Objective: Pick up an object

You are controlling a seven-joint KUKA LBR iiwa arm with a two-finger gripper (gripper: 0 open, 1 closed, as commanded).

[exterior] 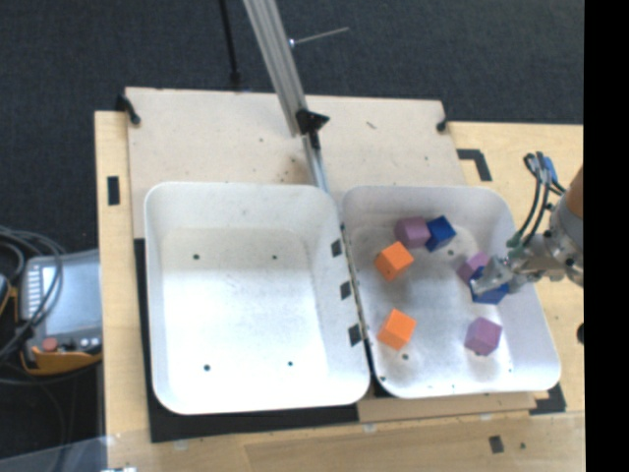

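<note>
Right bin's right wall | our gripper over blue cube, fingers' state untellable | looks light, rigid: we'd pinch flat opposite faces

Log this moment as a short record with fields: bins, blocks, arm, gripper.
bins: two shallow white bins side by side, left bin and right bin
orange cubes: two in the right bin, one upper, one lower
purple cubes: one at the top touching a blue cube, one lower right, one small beside the gripper
arm: enters from the right
gripper: low over the right bin, at a second blue block; grip unclear
</note>
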